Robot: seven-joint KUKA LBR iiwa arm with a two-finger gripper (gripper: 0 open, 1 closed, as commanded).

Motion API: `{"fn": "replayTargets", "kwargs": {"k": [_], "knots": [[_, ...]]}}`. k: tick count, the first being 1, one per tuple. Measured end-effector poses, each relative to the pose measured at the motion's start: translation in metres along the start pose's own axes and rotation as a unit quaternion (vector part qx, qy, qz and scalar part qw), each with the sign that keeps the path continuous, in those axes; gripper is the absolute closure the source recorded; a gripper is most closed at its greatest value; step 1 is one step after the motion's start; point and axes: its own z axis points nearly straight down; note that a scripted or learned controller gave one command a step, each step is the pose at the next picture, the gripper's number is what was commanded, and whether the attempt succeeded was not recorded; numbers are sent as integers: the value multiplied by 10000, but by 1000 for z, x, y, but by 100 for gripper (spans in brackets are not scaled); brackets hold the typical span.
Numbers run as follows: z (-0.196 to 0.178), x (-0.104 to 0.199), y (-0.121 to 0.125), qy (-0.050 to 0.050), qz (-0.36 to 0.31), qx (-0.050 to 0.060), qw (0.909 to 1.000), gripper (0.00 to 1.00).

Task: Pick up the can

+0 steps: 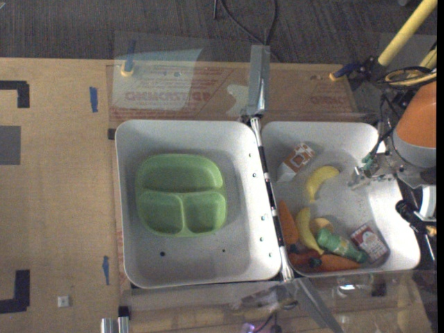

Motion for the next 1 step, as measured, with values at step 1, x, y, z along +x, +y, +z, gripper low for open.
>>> {"fn": "replayTargets", "kwargs": {"k": [1], "knots": [[-83, 10, -103, 28, 123, 45, 9999, 100]]}}
